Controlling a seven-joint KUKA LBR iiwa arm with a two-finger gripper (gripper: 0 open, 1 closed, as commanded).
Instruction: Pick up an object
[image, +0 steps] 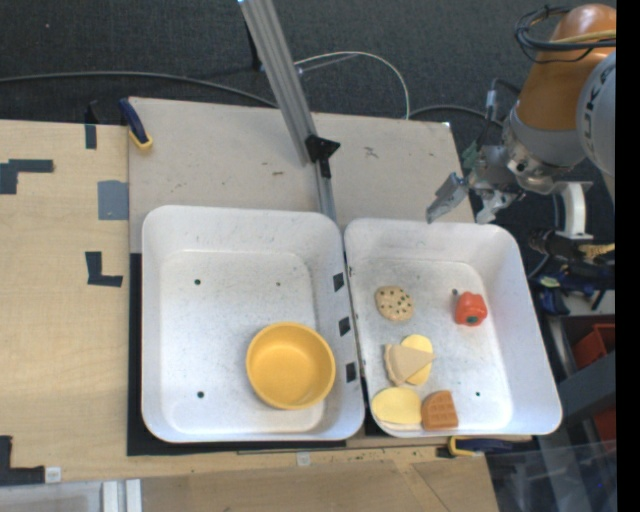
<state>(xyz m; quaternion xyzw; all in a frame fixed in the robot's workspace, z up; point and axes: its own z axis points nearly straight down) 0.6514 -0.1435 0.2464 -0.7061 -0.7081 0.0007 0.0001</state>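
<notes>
My gripper (462, 203) hangs above the far rim of the right bin (520, 300), its two grey fingers spread apart with nothing between them. In that bin lie a speckled cookie (394, 303), a red-orange pepper-like toy (470, 309), a tan wedge on a yellow piece (409, 361), a pale yellow disc (396, 407) and a brown biscuit (439, 410). All of them sit well nearer the front than the gripper. The left bin (175, 300) holds a yellow bowl (290, 365).
A slanted grey metal pole (290, 85) crosses the back of the bench and ends at the divide between the bins. Cables trail behind the bench. A yellow-blue clamp (135, 125) sits at the back left corner.
</notes>
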